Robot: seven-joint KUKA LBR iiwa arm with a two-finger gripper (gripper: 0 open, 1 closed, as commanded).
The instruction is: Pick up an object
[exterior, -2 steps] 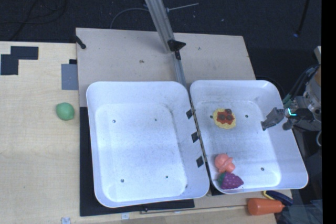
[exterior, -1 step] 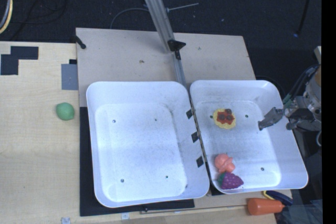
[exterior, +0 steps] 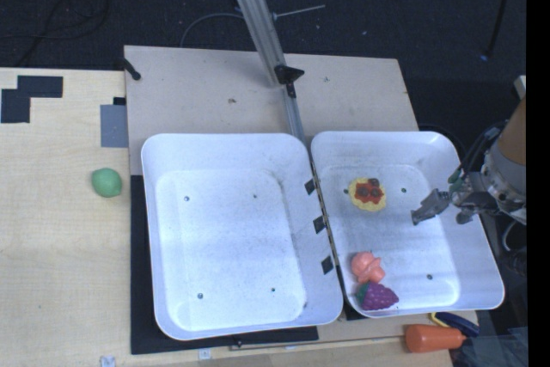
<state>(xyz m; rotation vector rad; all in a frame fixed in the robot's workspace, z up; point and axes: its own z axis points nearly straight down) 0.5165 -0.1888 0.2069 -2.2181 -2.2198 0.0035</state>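
claw (exterior: 442, 208) looks open, holding nothing | I'd go for the pizza toy (exterior: 368, 194) | probably light, stiff plastic, pinch its rim

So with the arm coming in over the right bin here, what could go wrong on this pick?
The tool sits near the right bin's right side, apart from all three toys, so it may close on nothing. The pink toy and purple grapes touch near the front wall, so a grab there could nudge one or hit the rim.
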